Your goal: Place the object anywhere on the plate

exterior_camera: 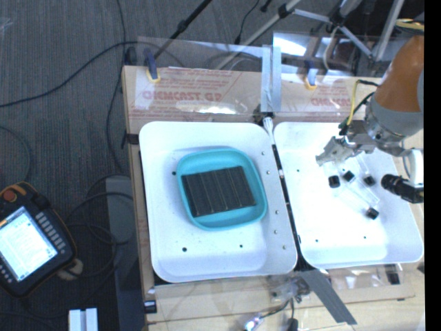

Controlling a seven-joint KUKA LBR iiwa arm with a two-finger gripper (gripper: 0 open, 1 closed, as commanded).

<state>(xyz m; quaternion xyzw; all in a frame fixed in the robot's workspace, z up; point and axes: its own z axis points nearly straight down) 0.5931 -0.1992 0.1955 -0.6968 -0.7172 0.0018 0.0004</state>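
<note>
On the bench's right bin point(331, 243), the gripper point(348, 174), fingers spread and empty, hangs far right of the plate point(220, 188).

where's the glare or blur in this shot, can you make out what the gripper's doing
Camera view: glare washes out both white bins, soft overall; the plate reads clearly; the gripper over the right bin is pale against white, its fingers unclear, small dark pieces below it.

The plate point(222, 189) sits in the left bin point(207, 254); the end effector point(351, 158) hangs over the right bin point(344, 243).
</note>
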